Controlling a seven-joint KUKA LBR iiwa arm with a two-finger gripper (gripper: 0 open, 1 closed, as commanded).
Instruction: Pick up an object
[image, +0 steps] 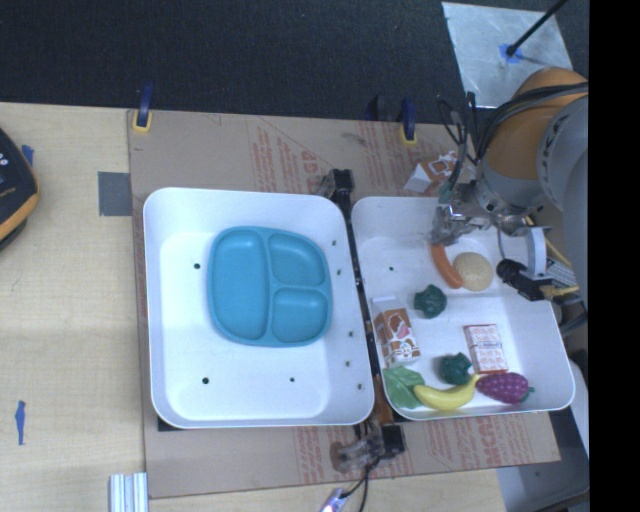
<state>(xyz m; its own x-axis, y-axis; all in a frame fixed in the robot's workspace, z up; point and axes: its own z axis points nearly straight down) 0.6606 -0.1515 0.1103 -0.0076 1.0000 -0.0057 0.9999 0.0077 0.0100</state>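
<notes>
We see the gripper (447, 222) low over the right bin (400, 225), just above the carrot (445, 265) beside a bun (473, 271) (crowding risks a glancing miss); we cannot tell its grasp state

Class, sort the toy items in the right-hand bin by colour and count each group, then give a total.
Green: 3 (dark green lump, dark green piece, light green leaf)
Orange carrot: 1
Beige ball: 1
Yellow banana: 1
Purple grapes: 1
Red-brown packets: 2 ()
Total: 9

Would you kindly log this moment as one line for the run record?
hand low at right bin's far edge, above carrot | nothing seen held | banana, grapes at near edge | blue tray in left bin
</notes>
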